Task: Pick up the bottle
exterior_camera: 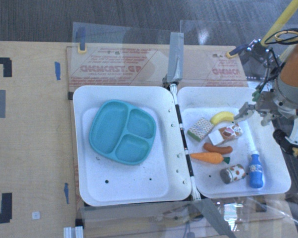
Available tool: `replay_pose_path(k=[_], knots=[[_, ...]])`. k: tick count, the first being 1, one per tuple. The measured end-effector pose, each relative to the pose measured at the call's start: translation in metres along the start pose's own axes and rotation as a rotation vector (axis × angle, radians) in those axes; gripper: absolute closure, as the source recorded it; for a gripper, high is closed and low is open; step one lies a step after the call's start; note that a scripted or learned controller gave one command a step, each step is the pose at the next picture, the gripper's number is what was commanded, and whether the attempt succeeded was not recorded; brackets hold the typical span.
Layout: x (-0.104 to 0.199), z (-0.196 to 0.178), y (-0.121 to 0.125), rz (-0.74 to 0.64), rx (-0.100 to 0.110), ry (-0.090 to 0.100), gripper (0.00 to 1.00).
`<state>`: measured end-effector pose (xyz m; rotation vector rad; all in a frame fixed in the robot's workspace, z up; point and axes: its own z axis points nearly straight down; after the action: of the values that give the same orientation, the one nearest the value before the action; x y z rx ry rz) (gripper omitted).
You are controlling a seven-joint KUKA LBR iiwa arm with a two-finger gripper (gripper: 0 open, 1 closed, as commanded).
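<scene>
The bottle [256, 170] is blue with a white cap and lies in the right bin [282, 180], near its front right corner, cap pointing away from the front edge. My gripper [254, 115] hangs over the back right part of that bin, well behind the bottle and just right of a banana [222, 117]. Its two fingers are spread apart with nothing between them, so the gripper is open. The grey arm with its orange band [293, 68] comes in from the right.
Also in the right bin are a speckled sponge [200, 128], a small printed carton [229, 133], a sausage [218, 148], a carrot [207, 157] and a can [233, 173] lying right beside the bottle. The left bin [89, 182] holds a teal divided plate [123, 132].
</scene>
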<state>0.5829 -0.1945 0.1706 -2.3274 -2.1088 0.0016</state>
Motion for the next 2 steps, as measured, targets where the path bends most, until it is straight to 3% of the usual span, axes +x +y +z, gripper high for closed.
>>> replay_pose_path(k=[1, 2], knots=[[-0.016, 0.056, -0.033, 0.192, -0.03, 0.005, 0.0], [-0.015, 0.083, -0.092, 0.357, -0.005, 0.011, 0.0]])
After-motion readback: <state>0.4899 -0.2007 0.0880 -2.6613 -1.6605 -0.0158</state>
